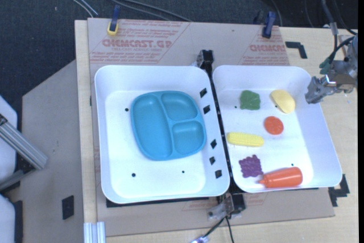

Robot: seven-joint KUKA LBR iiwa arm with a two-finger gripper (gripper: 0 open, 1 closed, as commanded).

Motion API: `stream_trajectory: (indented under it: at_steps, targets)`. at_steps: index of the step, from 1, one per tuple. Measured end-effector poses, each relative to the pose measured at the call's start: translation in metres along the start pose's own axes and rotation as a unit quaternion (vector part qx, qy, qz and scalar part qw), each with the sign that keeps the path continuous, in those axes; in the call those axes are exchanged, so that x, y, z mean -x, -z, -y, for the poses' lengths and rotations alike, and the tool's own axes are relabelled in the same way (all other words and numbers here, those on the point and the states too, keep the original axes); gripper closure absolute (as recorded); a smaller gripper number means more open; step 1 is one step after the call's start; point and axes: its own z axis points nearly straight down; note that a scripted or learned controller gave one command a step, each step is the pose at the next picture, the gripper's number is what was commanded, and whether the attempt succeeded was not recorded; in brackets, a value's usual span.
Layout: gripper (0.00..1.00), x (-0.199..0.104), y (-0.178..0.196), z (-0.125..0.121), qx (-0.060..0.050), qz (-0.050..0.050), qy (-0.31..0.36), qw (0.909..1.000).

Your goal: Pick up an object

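Yellow corn cob (245, 139) lies flat, seemingly untouched, mid right bin (318, 139).

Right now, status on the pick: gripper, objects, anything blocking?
Gripper at right bin's right rim, nothing between fingers. Yellow lemon nearest; green piece, tomato, corn, grapes, carrot untouched. No obstruction seen.

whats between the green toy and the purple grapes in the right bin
In the camera view, the yellow corn cob lies between the green toy and the purple grapes, on the right bin floor.
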Motion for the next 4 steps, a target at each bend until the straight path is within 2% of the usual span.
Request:
stream_trajectory:
  at_steps: [1, 2, 3, 4]
  targets:
    - [1.0, -0.051, 0.002, -0.021, -0.001, -0.001, 0.002, 1.0]
    - [1.0, -0.092, -0.015, -0.035, -0.003, -0.001, 0.002, 1.0]
    - [1.0, -0.14, -0.014, -0.051, -0.001, -0.001, 0.003, 1.0]
    - [1.0, -0.195, -0.032, -0.063, -0.003, -0.002, 0.003, 1.0]
